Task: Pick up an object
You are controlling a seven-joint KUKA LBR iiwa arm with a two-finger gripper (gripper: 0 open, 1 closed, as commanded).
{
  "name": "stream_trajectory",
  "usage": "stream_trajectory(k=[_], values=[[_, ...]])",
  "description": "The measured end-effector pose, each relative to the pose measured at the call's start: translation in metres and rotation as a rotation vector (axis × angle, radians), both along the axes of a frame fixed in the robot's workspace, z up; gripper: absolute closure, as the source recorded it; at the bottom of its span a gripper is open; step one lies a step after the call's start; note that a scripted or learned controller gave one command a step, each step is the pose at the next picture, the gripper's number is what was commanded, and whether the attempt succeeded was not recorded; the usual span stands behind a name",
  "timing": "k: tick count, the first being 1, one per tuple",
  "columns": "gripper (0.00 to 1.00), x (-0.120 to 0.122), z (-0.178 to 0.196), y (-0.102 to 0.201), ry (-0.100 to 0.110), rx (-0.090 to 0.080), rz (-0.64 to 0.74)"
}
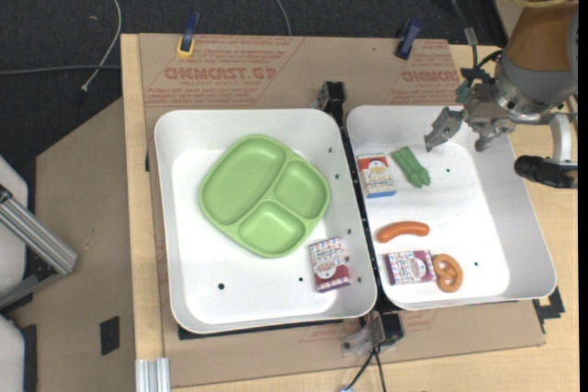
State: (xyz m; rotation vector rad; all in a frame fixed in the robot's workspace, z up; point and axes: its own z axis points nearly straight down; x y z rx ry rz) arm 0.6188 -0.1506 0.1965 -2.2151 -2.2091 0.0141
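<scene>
My gripper [462, 135] hangs over the far part of the right bin [491, 216], fingers spread open with nothing between them. A green toy vegetable [412, 167] lies just left of and below it. Beside that lies a small red-and-white carton [376, 175]. Nearer the front are an orange sausage [403, 231], a purple-printed carton [408, 267] and a brown pretzel [448, 272]. The left bin [184, 280] holds a green divided plate [265, 195] and another small carton [329, 263].
A black clamp [332, 95] joins the two bins at the back and another [381, 326] sits at the front. Blue clips [189, 32] hold the cardboard base. Bare bin floor lies right of the sausage, under the arm.
</scene>
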Motion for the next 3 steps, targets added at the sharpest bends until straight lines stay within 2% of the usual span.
stream_trajectory(k=[1, 3], values=[[0.00, 0.003, 0.009, 0.000, -0.015, -0.002, 0.003], [0.00, 0.001, -0.075, 0.004, -0.010, -0.001, 0.003]])
